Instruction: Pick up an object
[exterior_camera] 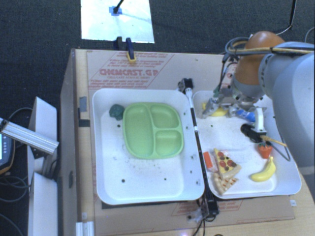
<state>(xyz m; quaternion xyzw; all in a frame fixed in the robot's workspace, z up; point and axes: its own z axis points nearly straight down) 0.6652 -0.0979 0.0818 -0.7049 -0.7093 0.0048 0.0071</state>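
Across two bins (pixel 106 181), one green tray (pixel 152 130), one banana (pixel 263 171), two pizza slices (pixel 226 163)

The scene is being lit evenly and brightly from above. The white bins (pixel 147 191) are being slightly overexposed, and the pale sheet (pixel 117 14) on the dark floor is being washed out. Shadows are being kept soft; fine detail is being slightly blurred.

Green divided plate (pixel 152 130) in left bin (pixel 113 181), banana (pixel 264 171) and pizza slice (pixel 226 163) in right bin (pixel 290 181), arm's gripper (pixel 216 104) low over far corner
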